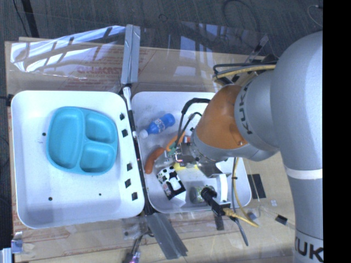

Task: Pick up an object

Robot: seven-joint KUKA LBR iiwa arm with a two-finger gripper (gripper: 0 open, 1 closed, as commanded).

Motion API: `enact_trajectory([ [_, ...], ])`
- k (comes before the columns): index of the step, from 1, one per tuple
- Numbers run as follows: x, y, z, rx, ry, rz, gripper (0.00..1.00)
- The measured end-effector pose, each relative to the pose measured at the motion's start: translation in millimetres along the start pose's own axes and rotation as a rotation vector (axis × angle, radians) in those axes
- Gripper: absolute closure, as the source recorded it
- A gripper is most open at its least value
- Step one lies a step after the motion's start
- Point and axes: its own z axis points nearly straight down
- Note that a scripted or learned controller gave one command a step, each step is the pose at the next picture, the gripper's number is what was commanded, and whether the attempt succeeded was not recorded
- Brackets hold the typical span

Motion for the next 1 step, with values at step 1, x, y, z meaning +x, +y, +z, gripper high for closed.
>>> enact_trajectory([
  [1, 0.7, 85.7, 7.5, 0.015, 0.003, -0.140, 0.00],
])
